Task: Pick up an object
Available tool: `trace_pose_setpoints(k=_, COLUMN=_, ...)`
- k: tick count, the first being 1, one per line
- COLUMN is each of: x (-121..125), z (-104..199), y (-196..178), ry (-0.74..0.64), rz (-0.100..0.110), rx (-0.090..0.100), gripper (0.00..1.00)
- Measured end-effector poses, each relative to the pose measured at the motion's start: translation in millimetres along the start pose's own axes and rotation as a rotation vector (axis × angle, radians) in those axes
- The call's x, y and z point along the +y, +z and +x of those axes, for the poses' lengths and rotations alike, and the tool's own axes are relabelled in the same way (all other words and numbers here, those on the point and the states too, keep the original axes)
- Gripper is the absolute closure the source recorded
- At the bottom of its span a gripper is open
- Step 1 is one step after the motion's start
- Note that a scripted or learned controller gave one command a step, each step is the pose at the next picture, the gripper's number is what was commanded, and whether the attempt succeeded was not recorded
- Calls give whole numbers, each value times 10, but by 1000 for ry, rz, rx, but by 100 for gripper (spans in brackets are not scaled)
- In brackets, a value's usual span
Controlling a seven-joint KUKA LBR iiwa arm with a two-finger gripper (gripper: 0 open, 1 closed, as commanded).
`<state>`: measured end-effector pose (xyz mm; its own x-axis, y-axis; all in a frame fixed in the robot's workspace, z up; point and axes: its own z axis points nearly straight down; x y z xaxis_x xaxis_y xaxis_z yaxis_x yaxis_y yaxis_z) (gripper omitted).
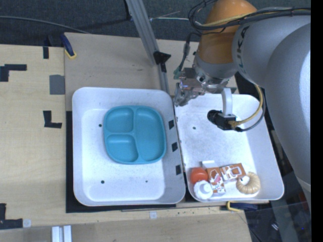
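My gripper (pixel 182 96) hangs over the far left corner of the right bin (pixel 227 145), close to the rim between the two bins. Nothing shows between its fingers. Several small objects lie bunched along the right bin's near edge: a red round piece (pixel 198 175), a white bottle-like item (pixel 203 190), a red and white packet (pixel 224 176) and a beige ring-shaped pastry (pixel 249 183). They lie well below the gripper in the view, apart from it.
The left bin (pixel 88 175) holds a teal divided plate (pixel 135 134). A grey metal bar (pixel 144 26) slants down from the top toward the bins' shared far corner. The large grey arm (pixel 282 74) covers the right side.
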<state>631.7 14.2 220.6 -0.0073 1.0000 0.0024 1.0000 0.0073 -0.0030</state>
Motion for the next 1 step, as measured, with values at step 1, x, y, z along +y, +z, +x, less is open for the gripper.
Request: trace_pose_setpoints(k=1, x=-169, z=467, y=-111, ry=0, rz=-1, rx=-1, gripper=100)
